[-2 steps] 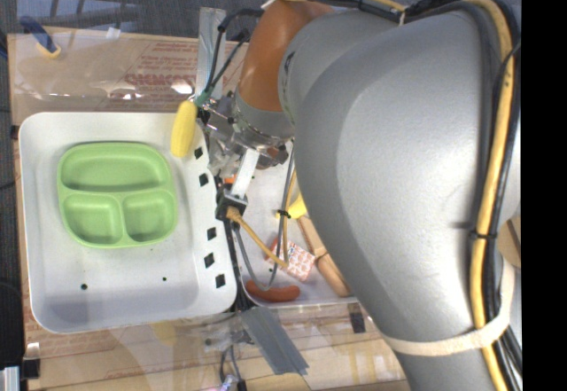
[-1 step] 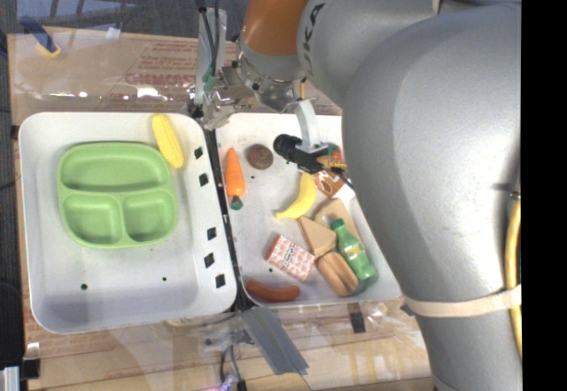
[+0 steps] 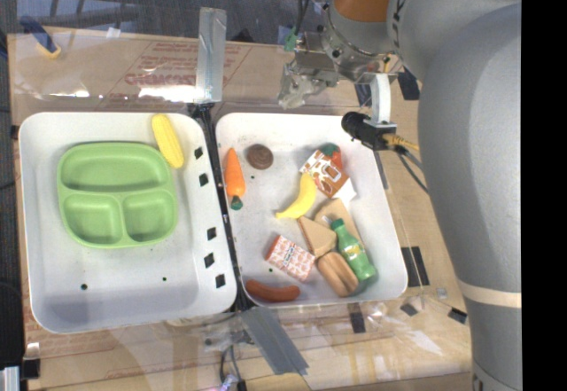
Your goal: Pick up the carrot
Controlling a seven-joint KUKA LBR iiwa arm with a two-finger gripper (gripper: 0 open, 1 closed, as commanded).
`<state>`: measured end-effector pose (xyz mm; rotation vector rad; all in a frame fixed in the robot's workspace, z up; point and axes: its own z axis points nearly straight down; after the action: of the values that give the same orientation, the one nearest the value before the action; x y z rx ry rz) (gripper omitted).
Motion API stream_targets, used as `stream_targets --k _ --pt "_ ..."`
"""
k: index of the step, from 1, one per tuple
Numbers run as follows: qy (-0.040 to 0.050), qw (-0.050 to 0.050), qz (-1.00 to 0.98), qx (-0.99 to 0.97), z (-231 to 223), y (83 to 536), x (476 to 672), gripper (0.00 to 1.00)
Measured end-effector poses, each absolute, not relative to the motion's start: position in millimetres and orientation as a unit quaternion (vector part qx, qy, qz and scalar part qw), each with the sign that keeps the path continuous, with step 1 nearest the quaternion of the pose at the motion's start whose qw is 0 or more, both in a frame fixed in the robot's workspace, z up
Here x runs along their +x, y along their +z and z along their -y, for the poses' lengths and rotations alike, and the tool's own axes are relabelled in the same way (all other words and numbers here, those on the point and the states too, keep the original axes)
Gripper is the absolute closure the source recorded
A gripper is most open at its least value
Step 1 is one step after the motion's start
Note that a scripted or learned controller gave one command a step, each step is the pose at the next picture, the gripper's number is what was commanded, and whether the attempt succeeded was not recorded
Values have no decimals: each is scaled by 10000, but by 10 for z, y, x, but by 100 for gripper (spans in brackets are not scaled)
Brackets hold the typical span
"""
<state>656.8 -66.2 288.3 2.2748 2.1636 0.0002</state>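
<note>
One carrot [image 3: 233, 175] lies lengthwise near-to-far, green end apparently nearest; pincer [image 3: 297, 88] state unclear.

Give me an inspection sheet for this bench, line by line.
Surface: two white bins side by side, left bin, right bin.
Job's things: carrot lying along the right bin's left wall.
Clutter: banana, green bottle, sausage, brown disc in the right bin; green tray and corn in the left bin.
Claw: claw above the right bin's far rim, nothing seen held.
Cables: black cable near the arm.
Surroundings: taped cardboard.
</note>
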Motion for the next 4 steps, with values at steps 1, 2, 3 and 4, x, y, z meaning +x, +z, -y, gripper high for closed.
stream_targets --k 1,2,3,4 --pt "19 2 -7070 7072 -104 3297 6545 100" --pt "-34 -29 -6783 7347 -518 2687 6524 100" --pt "-5 -13 -6744 7383 -1305 2672 6554 100" --pt "51 30 -6399 7684 -740 4102 6514 100"
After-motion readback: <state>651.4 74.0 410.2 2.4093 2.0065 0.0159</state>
